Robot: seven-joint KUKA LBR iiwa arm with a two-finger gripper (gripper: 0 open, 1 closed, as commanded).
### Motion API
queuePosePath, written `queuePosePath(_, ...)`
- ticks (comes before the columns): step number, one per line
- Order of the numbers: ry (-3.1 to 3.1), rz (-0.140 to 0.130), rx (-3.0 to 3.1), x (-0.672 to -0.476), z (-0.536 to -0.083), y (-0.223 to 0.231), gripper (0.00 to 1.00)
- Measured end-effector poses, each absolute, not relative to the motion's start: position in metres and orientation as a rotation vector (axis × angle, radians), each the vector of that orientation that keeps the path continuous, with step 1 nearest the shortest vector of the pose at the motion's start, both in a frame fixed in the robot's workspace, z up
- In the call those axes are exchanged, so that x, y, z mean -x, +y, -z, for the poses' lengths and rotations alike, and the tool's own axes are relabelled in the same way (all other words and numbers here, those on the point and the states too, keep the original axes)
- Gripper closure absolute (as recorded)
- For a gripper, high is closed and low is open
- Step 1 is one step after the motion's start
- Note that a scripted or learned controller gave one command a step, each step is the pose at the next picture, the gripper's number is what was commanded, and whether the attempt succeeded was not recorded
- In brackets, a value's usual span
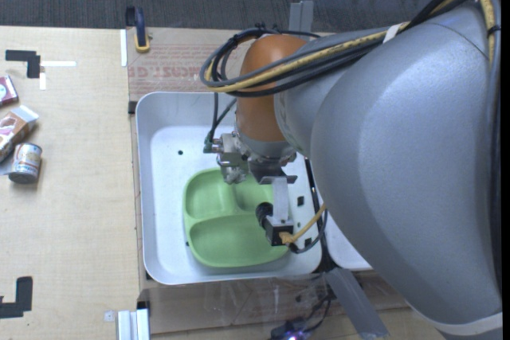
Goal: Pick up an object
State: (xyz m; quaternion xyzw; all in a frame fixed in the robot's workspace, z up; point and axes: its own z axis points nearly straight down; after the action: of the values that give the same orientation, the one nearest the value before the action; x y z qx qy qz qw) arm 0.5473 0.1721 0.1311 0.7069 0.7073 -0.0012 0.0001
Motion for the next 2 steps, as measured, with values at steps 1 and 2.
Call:
queuePosePath(1,2.222,0.004,-2.221,-0.517,-0.184,0.207,1.00)
queuePosePath(2,2.221,0.005,-2.223,-0.568,-0.097,0.135,1.00)
